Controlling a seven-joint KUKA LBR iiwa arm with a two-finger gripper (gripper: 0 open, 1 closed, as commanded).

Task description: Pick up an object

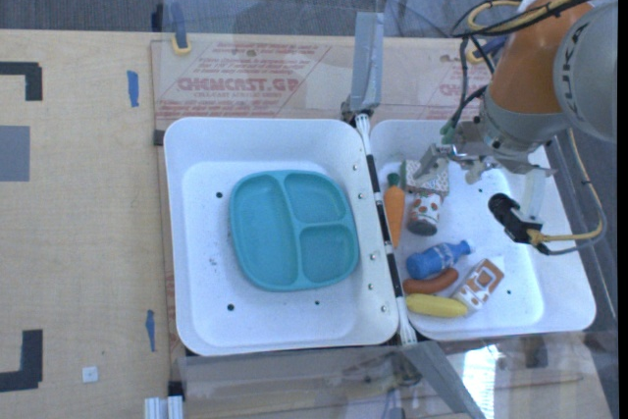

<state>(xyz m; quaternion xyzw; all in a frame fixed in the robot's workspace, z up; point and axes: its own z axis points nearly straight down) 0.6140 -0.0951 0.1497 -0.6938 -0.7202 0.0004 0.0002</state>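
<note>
Reading left to right, red print on the clear sheet [240, 74] behind the bins is too blurred to make out. Below-left of the gripper [432, 174], the orange plastic carrot [393, 211] crowds the small patterned can [424, 209] directly beneath it, so a descent risks nudging both. Whether the gripper is wide or narrow cannot be told.

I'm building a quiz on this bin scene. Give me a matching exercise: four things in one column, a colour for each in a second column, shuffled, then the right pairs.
Things:
1. divided tray in the left bin
2. toy carrot by the right bin's left wall
3. toy banana at the right bin's near edge
4. bottle lying in the right bin

Colours:
A. yellow
B. blue
C. teal
D. orange

Pairs: 1-C, 2-D, 3-A, 4-B
</note>
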